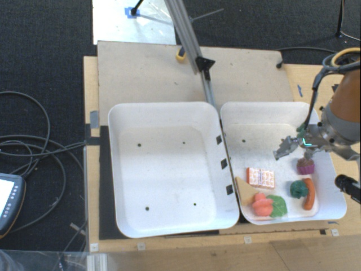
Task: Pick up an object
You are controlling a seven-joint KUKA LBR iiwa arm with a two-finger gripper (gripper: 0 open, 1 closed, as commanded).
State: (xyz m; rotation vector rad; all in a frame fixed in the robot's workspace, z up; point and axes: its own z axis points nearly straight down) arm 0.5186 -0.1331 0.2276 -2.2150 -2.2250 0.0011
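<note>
While the gripper (289, 146) hangs over the right bin (265, 117), its fingers are too blurred to tell open from closed. Nothing sits between them. All the toys crowd the bin's near end: a small purple piece (306, 165) just beside the gripper looks the likeliest target, then a red-and-white block (260, 178), an orange carrot (308, 193), green (298, 188) and pink (261, 204) lumps. Left bin (163, 168) alongside, wooden bench (146, 72) beneath, dark carpet (45, 49) around.

Fixed high above the bench (169, 72), looking down at a slant and taking in both bins: left bin (163, 113) and right bin (265, 113). Set well back, catching dark floor (45, 38) beyond. Arm (344, 103) entering from the right.
</note>
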